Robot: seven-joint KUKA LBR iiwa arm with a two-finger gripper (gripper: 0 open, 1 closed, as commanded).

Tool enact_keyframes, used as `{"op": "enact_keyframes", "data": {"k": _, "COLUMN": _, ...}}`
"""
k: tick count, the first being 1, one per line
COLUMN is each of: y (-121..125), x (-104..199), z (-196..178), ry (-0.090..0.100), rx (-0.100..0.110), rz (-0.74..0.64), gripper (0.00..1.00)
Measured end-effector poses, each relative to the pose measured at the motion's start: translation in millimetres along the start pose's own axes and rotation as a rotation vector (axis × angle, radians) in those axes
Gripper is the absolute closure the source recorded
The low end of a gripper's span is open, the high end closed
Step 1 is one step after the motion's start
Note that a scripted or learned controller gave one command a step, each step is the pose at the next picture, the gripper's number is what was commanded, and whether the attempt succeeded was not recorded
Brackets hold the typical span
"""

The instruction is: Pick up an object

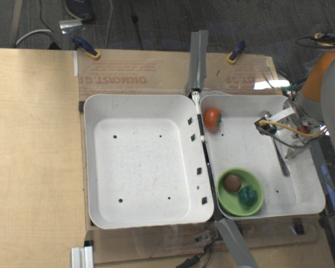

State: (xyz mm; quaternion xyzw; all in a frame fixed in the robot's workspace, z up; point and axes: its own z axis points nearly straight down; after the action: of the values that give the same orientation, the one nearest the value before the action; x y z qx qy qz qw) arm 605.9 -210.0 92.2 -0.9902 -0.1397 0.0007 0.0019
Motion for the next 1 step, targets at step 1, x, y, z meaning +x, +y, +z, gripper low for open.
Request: {"op": "enact_keyframes", "data": {"k": 1, "y": -98.3, "x": -29.6, "z": 1.3, "ry": -0.002, "rx": -0.001, "rz": -0.008, "gripper": 0.0}}
